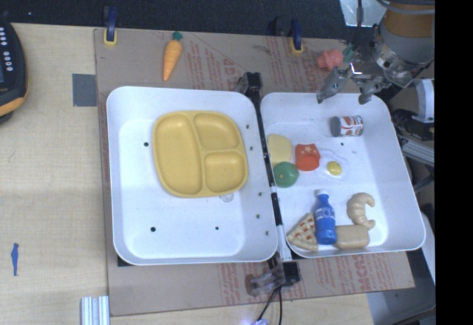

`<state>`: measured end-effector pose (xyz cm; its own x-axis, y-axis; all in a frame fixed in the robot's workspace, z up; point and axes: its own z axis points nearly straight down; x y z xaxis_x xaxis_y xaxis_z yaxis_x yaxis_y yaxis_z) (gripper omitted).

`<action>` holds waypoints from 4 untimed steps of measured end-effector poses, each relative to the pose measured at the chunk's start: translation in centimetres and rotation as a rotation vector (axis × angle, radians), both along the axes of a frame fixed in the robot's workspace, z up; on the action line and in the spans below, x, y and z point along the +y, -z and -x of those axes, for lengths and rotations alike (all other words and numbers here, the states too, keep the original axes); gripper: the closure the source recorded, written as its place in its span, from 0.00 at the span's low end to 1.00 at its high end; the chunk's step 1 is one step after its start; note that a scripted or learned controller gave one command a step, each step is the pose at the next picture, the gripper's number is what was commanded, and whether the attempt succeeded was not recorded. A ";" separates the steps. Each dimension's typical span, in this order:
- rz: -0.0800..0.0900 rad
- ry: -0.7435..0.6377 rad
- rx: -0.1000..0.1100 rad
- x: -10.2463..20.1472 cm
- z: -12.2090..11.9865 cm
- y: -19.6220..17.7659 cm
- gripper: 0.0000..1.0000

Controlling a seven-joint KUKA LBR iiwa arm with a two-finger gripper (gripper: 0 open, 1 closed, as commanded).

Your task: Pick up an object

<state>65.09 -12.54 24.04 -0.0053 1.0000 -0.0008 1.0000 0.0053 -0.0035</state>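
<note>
Wooden bench (pixel 52 168) under cardboard sheet (pixel 222 50) | two white bins (pixel 133 235) | gripper (pixel 345 91) spread, holding nothing

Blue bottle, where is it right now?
The blue bottle lies in the right bin, near its front edge, between the pizza slice and the croissant.

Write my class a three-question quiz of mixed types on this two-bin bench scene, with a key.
1. True or false: the yellow divided plastic plate lies in the left white bin.
2. Which object touches the blue plastic bottle on its left side? A) toy pizza slice B) small tin can C) green ball
3. Fill in: the orange toy carrot lies ______ both bins, on the brown cardboard sheet.

Key: 1 true; 2 A; 3 outside. The gripper, open, hovers over the right white bin's top edge.
</note>
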 end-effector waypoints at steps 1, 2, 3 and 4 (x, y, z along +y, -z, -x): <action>-0.004 0.002 0.017 3.2 8.1 12.3 0.00; 0.000 -0.001 -0.003 1.0 2.5 15.0 0.00; 0.000 0.002 0.002 3.2 7.2 14.8 0.00; 0.002 0.003 -0.001 3.0 7.0 13.7 1.00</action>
